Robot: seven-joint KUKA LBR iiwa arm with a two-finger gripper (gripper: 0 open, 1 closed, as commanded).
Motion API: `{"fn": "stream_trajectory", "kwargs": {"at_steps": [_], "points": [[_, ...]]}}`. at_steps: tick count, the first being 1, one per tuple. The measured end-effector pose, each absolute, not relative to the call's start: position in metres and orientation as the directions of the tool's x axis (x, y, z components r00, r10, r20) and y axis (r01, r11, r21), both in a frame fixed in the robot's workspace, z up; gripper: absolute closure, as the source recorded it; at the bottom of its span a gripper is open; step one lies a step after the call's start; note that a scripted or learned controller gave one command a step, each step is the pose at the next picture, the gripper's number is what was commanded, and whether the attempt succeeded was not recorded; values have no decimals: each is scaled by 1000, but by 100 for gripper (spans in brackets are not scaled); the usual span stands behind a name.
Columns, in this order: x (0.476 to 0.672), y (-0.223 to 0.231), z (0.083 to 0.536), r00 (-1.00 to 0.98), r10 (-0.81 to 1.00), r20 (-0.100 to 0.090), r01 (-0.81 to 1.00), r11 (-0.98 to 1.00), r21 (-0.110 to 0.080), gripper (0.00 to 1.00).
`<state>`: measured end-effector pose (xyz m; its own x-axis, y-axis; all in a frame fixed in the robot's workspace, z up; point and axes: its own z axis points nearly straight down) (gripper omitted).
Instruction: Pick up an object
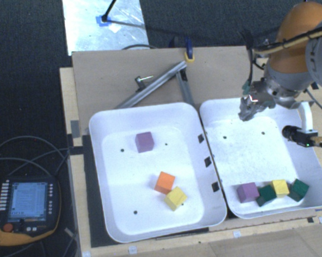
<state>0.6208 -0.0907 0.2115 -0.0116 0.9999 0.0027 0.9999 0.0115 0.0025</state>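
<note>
Pincer [250, 112] position: above the far edge of the right bin [230, 147], near that bin's far left corner. Its dark fingers point down toward the white floor; whether they are spread or pressed together cannot be told from this angle. Nothing is visible between them. The grey wrist and the orange band [303, 23] extend away to the far right.

The right bin is a shallow white tray with rounded corners and a smooth, slightly speckled floor. Four small cubes sit in a row along its near wall, well apart from the pincer: a purple cube [247, 191], a dark green cube [265, 195] touching it, a yellow cube [280, 187], and a second dark green cube [298, 188] at the near right corner. A black cylindrical part [296, 134] with a small green light hangs over the bin's right side.

The left bin [106, 174] is the same shape and colour. It holds a purple cube [144, 141] toward the far side, and an orange cube [164, 182] and a yellow cube [176, 197] just beside each other toward the near side.

Beyond the bins, a grey metal bar [152, 87] lies at a slant on the brown bench board [217, 70]. A handheld control pendant [23, 207] with a lit screen lies on the dark floor at far left, with cables looped around it.
</note>
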Motion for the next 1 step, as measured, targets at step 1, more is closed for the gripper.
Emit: {"fn": "stream_trajectory", "kwargs": {"at_steps": [1], "points": [[619,-39,224,-11,1000,2,1000,11,3,100]]}}
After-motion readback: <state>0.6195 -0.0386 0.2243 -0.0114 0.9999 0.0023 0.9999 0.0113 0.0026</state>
